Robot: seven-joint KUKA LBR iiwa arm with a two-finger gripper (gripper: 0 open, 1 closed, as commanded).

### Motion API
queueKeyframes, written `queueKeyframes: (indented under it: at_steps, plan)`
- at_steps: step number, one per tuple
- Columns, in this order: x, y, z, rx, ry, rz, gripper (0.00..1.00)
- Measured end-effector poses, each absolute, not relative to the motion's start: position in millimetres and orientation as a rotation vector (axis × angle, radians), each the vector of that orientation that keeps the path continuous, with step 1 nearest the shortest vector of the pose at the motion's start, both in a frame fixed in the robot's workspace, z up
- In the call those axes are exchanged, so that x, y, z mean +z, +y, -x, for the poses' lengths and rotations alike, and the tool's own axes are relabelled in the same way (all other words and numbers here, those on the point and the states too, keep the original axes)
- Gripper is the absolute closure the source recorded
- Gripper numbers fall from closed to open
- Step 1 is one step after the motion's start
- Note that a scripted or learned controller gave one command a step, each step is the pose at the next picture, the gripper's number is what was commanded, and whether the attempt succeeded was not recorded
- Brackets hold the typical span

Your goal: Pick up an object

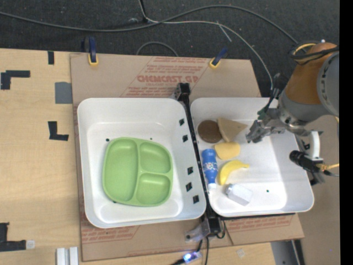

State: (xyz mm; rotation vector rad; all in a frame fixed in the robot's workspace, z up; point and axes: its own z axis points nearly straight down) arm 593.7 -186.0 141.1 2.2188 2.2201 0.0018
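Observation:
The right bin [287, 173] holds several items at its left side: a brown disc [209, 130], a tan wedge [231, 127], a pale yellow lump [227, 150], a banana [231, 170], a blue bottle [209, 166] and a small grey-white block [239, 194]. My gripper [256, 132] hangs over the right bin, just right of the tan wedge, at the end of the grey arm with its orange band [309, 79]. Nothing shows between its fingers.
The left bin [91, 148] holds a green divided plate [138, 171]. Both bins rest on a cardboard sheet [165, 73] clamped at the back. Black cables [165, 18] run across the dark floor behind the bench. A black fitting [306, 162] sticks out by the right bin's right rim.

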Motion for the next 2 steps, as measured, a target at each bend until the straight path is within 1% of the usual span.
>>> queueKeyframes:
  at_steps: [1,2]
  plan:
    - [195.7,-183.0,-585.3,0.003,2.22,-2.217,1.0]
    - [248.9,-182.8,-586.8,0.004,2.22,-2.216,1.0]
